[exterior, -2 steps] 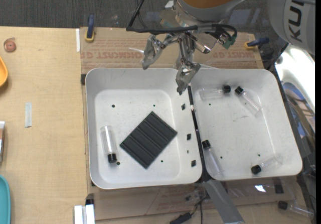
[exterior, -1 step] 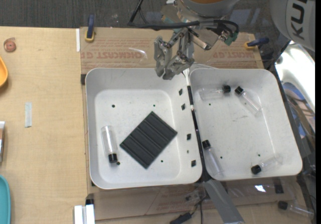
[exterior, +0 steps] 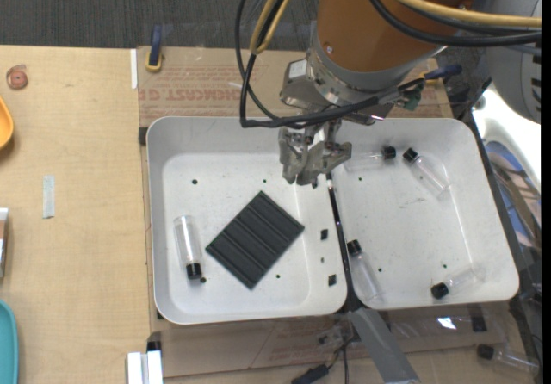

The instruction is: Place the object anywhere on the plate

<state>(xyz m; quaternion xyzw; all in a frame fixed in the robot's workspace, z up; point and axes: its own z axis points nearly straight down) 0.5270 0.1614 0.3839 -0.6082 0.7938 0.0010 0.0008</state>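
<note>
The black ribbed plate [exterior: 256, 238] lies bare in the left bin [exterior: 164, 201]. A clear vial [exterior: 186, 245] rests just left of the plate — not yet on it. The hand [exterior: 312, 160] hangs above the plate's far corner; I cannot tell its grip. Placement remains undone.

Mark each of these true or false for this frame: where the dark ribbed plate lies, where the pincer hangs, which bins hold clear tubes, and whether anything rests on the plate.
1. The dark ribbed plate lies in the left bin. True.
2. The pincer hangs over the far end of the wall between the two bins. True.
3. A clear tube lies on top of the plate. False: the tube in the left bin lies beside the plate, apart from it.
4. The right bin holds no tubes. False: several black-capped clear tubes lie in it, one near its far wall.
5. The plate sits square to the bin walls. False: it is turned at a diagonal.
</note>
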